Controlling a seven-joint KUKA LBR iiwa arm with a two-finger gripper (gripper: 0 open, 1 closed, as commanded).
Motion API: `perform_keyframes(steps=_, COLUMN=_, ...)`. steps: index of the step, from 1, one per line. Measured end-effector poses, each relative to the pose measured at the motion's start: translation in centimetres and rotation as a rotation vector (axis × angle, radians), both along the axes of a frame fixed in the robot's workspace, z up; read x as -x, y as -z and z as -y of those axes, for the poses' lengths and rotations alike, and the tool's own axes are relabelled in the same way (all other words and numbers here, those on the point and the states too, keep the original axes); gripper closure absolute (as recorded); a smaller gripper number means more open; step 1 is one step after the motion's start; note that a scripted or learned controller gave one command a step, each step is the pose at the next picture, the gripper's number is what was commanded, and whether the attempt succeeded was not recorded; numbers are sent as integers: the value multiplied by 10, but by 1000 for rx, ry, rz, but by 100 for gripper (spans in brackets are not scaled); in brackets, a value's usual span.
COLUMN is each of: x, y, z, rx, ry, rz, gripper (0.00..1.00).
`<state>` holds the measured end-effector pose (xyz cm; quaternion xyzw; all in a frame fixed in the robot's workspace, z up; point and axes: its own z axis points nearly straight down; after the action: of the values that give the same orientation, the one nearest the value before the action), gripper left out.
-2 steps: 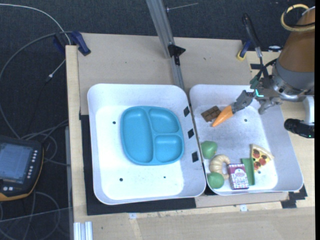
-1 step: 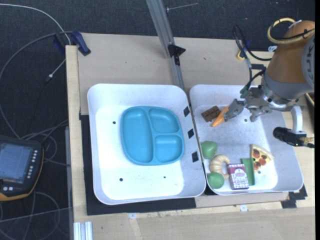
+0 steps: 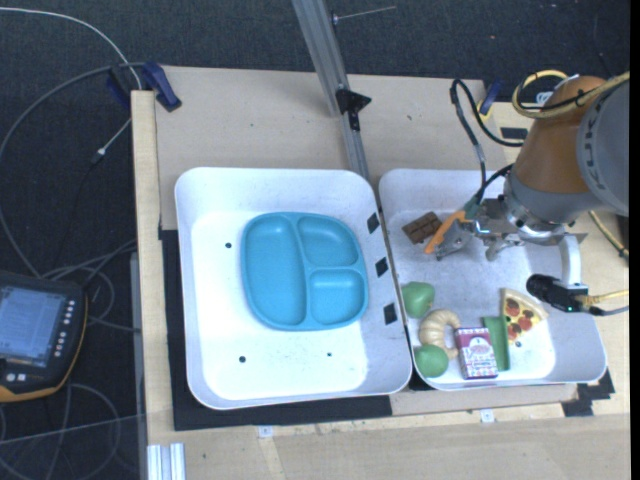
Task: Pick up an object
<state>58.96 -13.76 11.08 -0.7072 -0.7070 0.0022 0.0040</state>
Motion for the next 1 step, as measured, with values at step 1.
perform_keyframes(steps=1, x=0, y=19, z=-1, rx=1, ry=-1, rz=3, gripper=0)
